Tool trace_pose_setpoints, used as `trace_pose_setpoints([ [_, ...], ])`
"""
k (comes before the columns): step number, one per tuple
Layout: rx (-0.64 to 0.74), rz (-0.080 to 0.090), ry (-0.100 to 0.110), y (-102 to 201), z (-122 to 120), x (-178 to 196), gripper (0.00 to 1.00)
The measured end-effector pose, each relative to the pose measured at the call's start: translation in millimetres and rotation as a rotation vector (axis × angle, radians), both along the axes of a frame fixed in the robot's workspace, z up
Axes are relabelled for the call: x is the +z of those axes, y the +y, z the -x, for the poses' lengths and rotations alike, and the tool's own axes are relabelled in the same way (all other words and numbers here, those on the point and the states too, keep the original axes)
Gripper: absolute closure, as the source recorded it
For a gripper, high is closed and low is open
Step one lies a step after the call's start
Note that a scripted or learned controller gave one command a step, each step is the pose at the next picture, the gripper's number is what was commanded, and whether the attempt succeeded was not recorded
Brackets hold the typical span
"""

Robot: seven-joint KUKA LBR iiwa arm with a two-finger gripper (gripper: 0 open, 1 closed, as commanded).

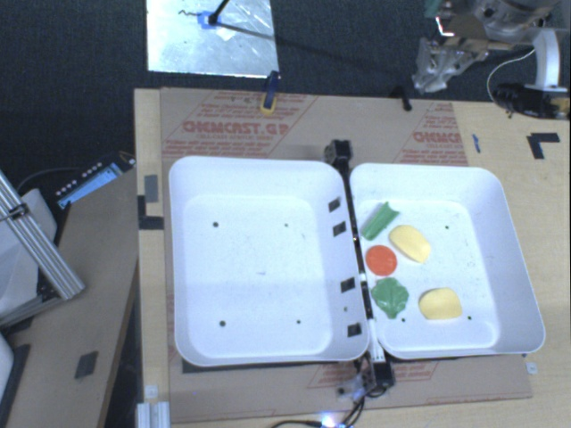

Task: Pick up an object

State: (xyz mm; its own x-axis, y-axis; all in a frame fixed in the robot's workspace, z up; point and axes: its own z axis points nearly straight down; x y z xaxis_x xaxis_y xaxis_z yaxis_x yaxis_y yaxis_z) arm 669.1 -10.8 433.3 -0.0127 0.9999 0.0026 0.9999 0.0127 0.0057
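The right bin (500,239) holds several small items near its left side. A green pod-shaped piece (379,219) lies uppermost, an orange-red disc (382,259) sits below it, and a dark green leafy piece (390,297) lies lower still. A pale yellow oval (409,243) rests to the right of the disc and a yellow lump (440,304) sits at the lower right. My gripper (434,68) hangs high at the top right, well behind the right bin and far from every item, with nothing seen between its fingers.
The left bin (254,257) lies beside the right one, joined by a black-clipped divider (352,257). Both rest on a cardboard sheet (232,123). A shiny metal plate (210,25) lies at the back, and an aluminium frame (36,248) stands at the left.
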Motion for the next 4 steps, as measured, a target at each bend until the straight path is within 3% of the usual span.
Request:
trace_pose_setpoints([
  [2,-0.003,0.000,-0.003,120.4,1.0,101.4,1.00],
  [4,-0.004,0.000,0.004,217.0,5.4,101.7,1.00],
])
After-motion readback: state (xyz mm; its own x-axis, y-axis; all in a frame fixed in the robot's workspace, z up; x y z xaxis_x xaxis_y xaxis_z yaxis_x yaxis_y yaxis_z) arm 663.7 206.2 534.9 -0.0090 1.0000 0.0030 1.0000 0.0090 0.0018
